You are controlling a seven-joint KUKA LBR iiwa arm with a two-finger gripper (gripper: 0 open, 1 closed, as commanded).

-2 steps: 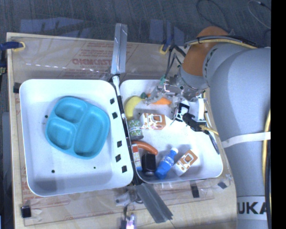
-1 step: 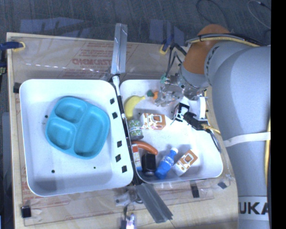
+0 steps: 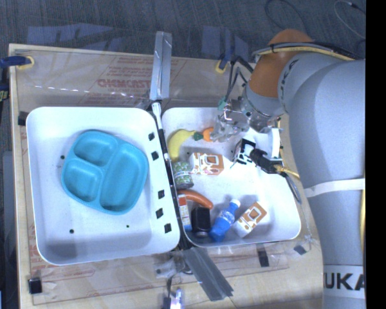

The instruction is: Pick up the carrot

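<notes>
Two white bins (image 3: pixel 45 237) share the bench; gripper (image 3: pixel 224 126), grip state unclear, hovers beside the carrot (image 3: pixel 208 134).

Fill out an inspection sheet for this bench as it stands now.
Surface: bench bearing a left bin and a right bin.
Job's things: carrot lying in the right bin, untouched.
Clutter: blue tray in the left bin; banana, blue bottle, two printed packets.
Grippers: gripper over the right bin's far end, away from the carrot.
Cables: wires along the wrist.
Surroundings: dark floor.
</notes>
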